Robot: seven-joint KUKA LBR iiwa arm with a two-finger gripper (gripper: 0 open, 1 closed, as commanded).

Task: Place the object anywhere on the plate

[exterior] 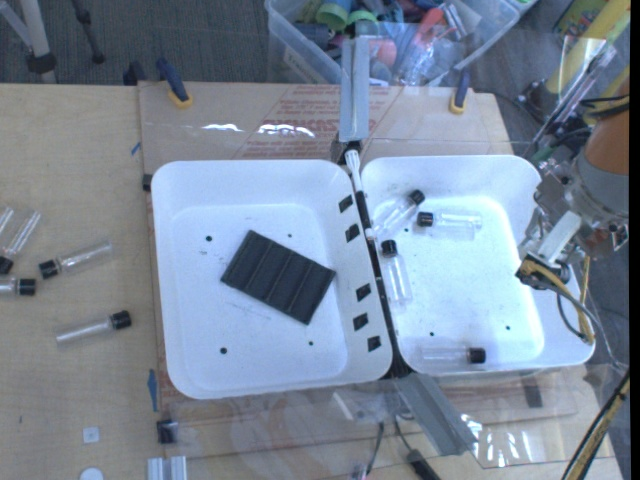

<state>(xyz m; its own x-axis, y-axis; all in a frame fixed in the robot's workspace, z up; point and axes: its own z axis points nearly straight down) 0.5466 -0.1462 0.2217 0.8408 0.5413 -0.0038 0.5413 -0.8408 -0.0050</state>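
- The end effector [556,230] is hanging over the right rim of the right bin [520,183]. It is sitting on the grey arm [605,173], which is standing at the bench's right edge. Whether it is open or closed cannot be told.
- The plate [278,276], a dark ribbed rectangle, is lying askew near the middle of the left bin [190,193], its top lying bare.
- Four clear, black-capped vials are lying in the right bin, all well apart from the plate:
  - the corner vial [400,213] is lying slantwise near the far left corner
  - the far vial [455,224] is lying just beside it, toward the middle
  - the divider vial [397,278] is lying along the left wall
  - the near vial [450,353] is lying by the near rim
- The raised divider [358,268], where the two bins are meeting, is standing between the vials and the plate.
- Loose vials [82,258] are lying on the bench [70,148] toward its left edge, outside the bins.
- A clear storage tub [400,18] of coloured items is sitting beyond the far edge.
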